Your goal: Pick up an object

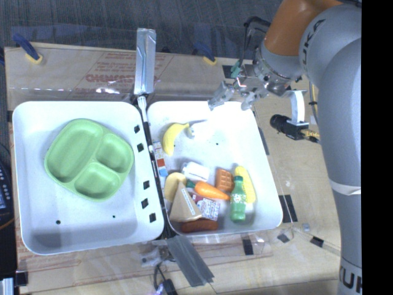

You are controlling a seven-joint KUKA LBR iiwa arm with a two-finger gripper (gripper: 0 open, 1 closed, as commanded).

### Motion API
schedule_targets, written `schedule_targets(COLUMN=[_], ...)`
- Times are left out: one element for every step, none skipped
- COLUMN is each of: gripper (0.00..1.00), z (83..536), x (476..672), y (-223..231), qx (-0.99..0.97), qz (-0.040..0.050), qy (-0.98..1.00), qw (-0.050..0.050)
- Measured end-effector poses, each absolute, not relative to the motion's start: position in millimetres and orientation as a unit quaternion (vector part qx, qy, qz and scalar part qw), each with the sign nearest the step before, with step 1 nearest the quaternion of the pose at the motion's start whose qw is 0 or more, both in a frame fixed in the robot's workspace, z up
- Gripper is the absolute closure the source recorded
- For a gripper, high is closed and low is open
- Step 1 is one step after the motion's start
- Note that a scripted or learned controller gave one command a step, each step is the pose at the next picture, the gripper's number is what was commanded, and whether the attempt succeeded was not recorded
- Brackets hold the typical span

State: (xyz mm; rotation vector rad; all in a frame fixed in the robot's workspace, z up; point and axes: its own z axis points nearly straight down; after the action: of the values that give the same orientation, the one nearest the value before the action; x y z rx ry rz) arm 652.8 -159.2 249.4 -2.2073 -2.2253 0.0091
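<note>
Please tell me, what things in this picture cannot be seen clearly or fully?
- Gripper, camera view: fingers too small and blurred to judge.
- Wedge and sausage: partly covered by the packet and other piled items.
- Packet label: too small to read.
- Arm: cut off by the top and bottom edges.

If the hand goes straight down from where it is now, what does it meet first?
Probably the bare white floor of the right bin near its far edge. The hand hangs above that corner, and the banana lies further to the left. Depth is hard to judge from this slanted view.
</note>
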Motion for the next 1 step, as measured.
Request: schedule_targets(gripper=[0.00], z=[134.1], x=[615.8], y=[-100.9], qx=[-0.630], qz=[0.0029], qy=[-0.776], qw=[0.004])
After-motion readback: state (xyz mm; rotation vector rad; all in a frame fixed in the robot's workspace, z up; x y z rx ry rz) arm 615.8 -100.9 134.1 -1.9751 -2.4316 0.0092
